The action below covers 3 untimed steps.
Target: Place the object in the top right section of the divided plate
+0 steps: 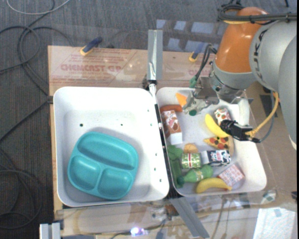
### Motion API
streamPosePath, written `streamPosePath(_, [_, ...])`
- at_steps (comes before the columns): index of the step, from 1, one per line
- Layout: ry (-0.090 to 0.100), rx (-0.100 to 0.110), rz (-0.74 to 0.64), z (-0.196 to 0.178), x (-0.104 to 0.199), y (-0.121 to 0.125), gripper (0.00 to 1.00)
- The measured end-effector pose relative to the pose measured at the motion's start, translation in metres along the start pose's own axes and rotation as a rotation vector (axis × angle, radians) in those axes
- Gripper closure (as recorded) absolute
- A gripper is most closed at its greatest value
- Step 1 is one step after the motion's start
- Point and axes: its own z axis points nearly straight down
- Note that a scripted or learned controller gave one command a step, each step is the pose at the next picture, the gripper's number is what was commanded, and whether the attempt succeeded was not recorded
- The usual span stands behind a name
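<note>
Dark grey carpet with loose black cables surrounds the table [89,68], which carries two white bins side by side. At lower left of the frame, the left bin [65,103] holds the teal divided plate [103,165], lying flat with one long section across its upper side and two smaller ones below; nothing lies on it.

No single object stands out as the one to place. The right bin [254,171] is crowded: a ketchup bottle [171,125] along its left wall, a small striped can [191,160], a green leafy piece [175,156], a small milk carton [219,157], a pizza slice [218,142], a pink packet [231,174], and two bananas, one [214,125] near the middle and one [212,184] at the lower edge. An orange piece [182,98] sits at the bin's upper left.

Over the bin's upper part hangs the gripper [193,103], apart from the plate. Its fingertips blur into the clutter beneath, so whether they are spread or closed cannot be told. The arm's grey body is cut off at the right edge.
</note>
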Motion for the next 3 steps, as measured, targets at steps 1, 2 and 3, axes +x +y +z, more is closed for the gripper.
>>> streamPosePath(1, [0.001, -0.003, -0.117, -0.130, -0.006, -0.051, 1.00])
streamPosePath(2, [0.005, 0.000, -0.185, 0.017, -0.074, -0.077, 1.00])
streamPosePath(3, [0.005, 0.000, -0.432, 0.053, 0.062, -0.071, 1.00])
